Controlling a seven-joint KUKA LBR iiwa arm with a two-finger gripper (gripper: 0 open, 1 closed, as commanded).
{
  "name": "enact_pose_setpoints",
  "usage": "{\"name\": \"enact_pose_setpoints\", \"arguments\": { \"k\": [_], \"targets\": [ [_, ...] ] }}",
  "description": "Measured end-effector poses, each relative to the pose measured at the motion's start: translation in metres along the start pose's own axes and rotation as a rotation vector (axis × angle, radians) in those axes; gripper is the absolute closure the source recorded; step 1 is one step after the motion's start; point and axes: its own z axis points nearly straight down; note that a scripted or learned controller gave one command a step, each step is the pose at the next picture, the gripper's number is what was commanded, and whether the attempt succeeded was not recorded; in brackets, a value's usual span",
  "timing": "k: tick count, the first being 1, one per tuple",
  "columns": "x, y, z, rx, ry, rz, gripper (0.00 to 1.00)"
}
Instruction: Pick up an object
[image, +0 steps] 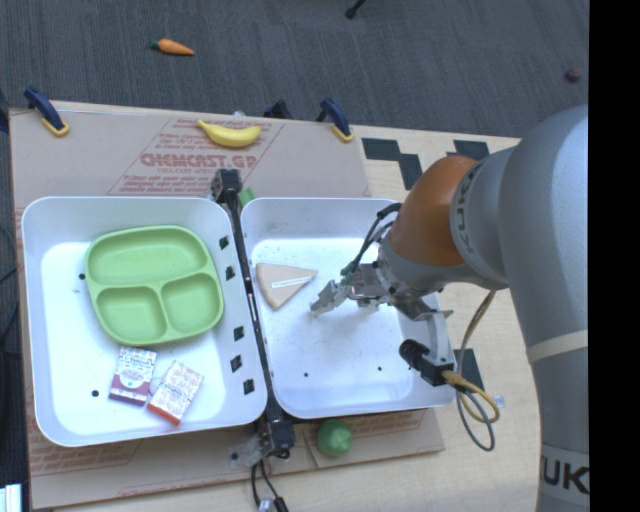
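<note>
The arm reaches in from the right over the right-hand bin (300, 395), its gripper (326, 298) low above the bin floor and just beside the tan wedge-shaped block (281, 283), the only loose thing in that bin and so the likely target of the pick. The wedge lies flat near the divider, close to the bin's upper left part, apart from the fingertips; nothing sits between the jaws, and whether they stand apart or together cannot be told from this slant. The approach from the wedge's right side suits a thing that lies thin and flat, though a low edge like that may slip out. The left bin (40, 400) keeps a green divided plate (155, 281) and two small packets (155, 383), well clear of the arm. A banana (230, 131) rests on the cardboard covering the desk (120, 150) behind the bins, and a green ball (335, 437) in front
</note>
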Motion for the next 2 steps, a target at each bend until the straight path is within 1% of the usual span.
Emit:
{"name": "enact_pose_setpoints", "arguments": {
  "k": [1,2],
  "targets": [
    [0.045,0.028,-0.001,-0.002,-0.001,-0.002,0.0],
    [-0.036,0.057,-0.001,-0.004,-0.001,0.002,0.0]
  ]
}}
